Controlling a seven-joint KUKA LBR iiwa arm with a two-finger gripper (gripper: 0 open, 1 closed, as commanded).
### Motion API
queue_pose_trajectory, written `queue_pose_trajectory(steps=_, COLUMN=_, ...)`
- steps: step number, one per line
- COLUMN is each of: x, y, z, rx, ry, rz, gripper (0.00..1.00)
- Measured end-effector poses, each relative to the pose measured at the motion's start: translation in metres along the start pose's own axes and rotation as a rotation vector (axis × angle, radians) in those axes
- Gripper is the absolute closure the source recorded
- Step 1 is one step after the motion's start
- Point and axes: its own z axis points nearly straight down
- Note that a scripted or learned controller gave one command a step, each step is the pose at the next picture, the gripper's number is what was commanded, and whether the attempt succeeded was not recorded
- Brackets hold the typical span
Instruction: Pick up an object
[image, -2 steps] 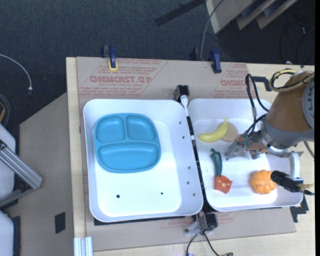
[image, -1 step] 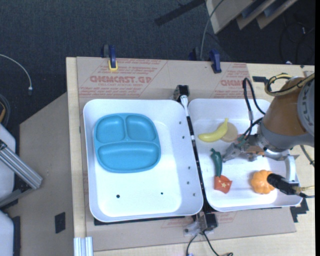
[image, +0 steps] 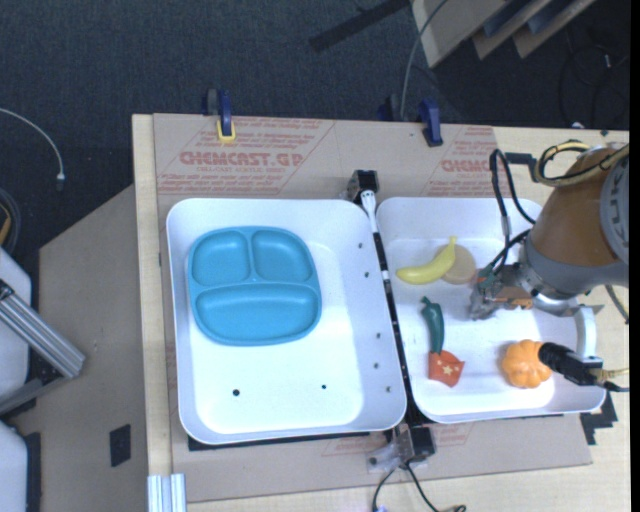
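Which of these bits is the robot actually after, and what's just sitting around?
Could be picked: banana, green pepper, red piece, orange pumpkin, all in the right bin by the gripper.

Just lying about: blue divided plate, left bin.

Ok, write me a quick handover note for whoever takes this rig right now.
Gripper: low in the right bin, just right of the banana; nothing visibly held, finger state unclear.
Right bin also holds a green pepper, a red piece and an orange pumpkin.
Left bin holds the blue divided plate.
Done: nothing lifted.
Left: grasp an object and raise it.
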Motion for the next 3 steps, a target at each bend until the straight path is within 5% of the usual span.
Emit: queue_pose_trajectory(steps=3, x=-0.008, y=0.000, z=-0.162, rx=-0.009, ry=-0.003, rz=-0.002, gripper=1.00)
